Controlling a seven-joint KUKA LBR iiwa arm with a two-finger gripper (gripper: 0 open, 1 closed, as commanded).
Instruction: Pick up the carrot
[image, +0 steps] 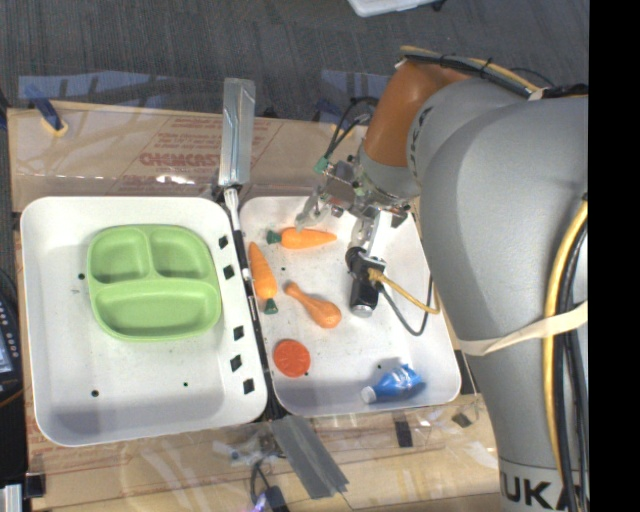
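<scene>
Slanted overhead view of a brown worktop (110, 150) carrying two shallow white bins side by side. The left bin (50, 300) holds a green plate (155, 280) with three compartments, lying flat toward the far side.

The right bin (430, 330) holds several small things. A carrot (310, 238) lies near the far edge, orange body pointing right, green top to the left; a second carrot (261, 272) lies along the bin's left wall, green top toward the near side; an orange drumstick (315, 306) lies just right of the second carrot, near the bin's middle; a red disc (291, 357) sits nearer the camera, close to the left wall; a blue thing (398, 380) with a white end lies near the right corner on the camera's side.

The grey arm (500, 220), with its orange band (395, 110), reaches in from the right and covers much of that side. Its end effector (312, 208) hangs over the far part of the right bin, just beyond the first carrot; whether it touches that carrot cannot be told; whether it is released or clenched cannot be told either. Both carrots lie on the bin floor, apart from each other.
</scene>
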